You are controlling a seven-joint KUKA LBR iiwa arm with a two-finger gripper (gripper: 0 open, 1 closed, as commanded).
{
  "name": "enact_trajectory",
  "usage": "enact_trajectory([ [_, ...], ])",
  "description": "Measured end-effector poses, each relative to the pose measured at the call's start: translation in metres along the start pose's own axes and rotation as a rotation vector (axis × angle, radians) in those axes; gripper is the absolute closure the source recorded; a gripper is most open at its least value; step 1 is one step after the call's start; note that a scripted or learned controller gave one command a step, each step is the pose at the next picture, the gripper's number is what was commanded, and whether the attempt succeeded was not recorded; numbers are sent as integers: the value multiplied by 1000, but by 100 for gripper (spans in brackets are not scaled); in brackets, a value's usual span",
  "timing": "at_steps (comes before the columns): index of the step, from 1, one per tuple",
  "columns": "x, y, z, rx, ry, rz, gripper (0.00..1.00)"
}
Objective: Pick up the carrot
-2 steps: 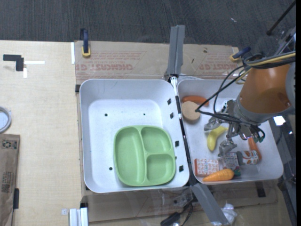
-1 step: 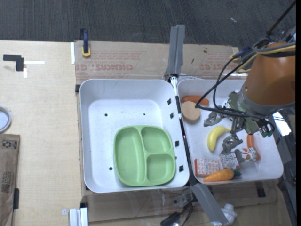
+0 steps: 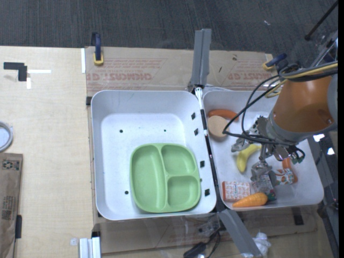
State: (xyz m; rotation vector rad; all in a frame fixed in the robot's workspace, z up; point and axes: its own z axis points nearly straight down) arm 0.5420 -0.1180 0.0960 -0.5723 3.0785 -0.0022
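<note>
The tool (image 3: 263, 172) hangs just above the carrot (image 3: 250, 200); the banana (image 3: 245, 155) lies to its left.

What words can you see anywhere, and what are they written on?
Red print on the cardboard sheet behind the bins: upside down, too blurred to read.
Recycling sign on the brown box at the left edge: no words readable.
Small orange-and-white packet beside the carrot: print too small.
</note>
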Motion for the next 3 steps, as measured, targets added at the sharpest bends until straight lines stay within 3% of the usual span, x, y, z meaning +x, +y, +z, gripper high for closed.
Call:
enact_trajectory([
  [1, 0, 0, 0, 0, 0, 0, 0],
  [2, -1, 0, -9, 0, -2, 3, 100],
  [3, 50, 10, -130, -4, 5, -167, 100],
])
